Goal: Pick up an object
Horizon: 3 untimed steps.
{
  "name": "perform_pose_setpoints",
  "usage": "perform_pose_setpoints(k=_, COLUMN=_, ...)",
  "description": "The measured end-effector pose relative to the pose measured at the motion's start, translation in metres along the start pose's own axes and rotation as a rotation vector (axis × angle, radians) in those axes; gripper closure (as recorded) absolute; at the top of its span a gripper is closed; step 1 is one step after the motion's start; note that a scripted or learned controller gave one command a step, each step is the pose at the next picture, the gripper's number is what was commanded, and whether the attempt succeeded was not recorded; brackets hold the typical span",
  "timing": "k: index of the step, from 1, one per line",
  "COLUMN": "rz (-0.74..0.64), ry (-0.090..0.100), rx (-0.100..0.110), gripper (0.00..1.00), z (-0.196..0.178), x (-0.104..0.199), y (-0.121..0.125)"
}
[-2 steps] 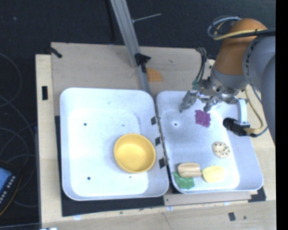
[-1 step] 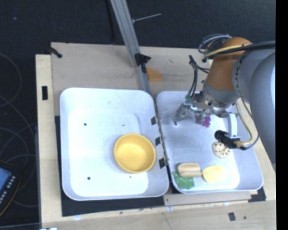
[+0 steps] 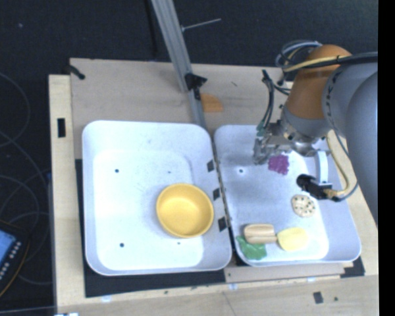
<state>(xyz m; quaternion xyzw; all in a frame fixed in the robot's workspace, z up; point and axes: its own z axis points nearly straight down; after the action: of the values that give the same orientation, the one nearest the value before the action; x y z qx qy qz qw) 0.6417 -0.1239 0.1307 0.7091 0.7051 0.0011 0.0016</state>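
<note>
My gripper point(image 3: 266, 151) hangs over the far part of the right bin point(image 3: 250, 183), and its fingers are too small and dark to read. A purple thing point(image 3: 279, 164) lies right beside it, just to its right and touching or nearly so. Nearer the front sit a round tan cookie with dots point(image 3: 303, 205), a tan bread roll point(image 3: 259, 233), a yellow lump point(image 3: 293, 239) and a green piece point(image 3: 252, 249) tucked under the roll. A yellow bowl point(image 3: 184, 210) stands in the left bin point(image 3: 118, 176).
A grey metal post point(image 3: 174, 45) slants up from the divider between the bins at the back. An orange tag point(image 3: 211, 103) lies on the bench behind the bins. A handheld screen point(image 3: 0, 252) sits off the bench at the lower left.
</note>
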Motion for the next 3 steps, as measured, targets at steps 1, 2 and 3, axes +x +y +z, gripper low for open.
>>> perform_pose_setpoints(k=1, rz=-0.01, ry=0.001, rx=-0.003, gripper=1.0, z=-0.051, x=0.009, y=0.005)
perform_pose_setpoints(k=2, rz=-0.009, ry=0.001, rx=-0.002, gripper=1.0, z=-0.09, x=0.008, y=0.007)
perform_pose_setpoints(k=3, rz=-0.012, ry=0.002, rx=0.003, gripper=1.0, z=-0.087, x=0.056, y=0.007)
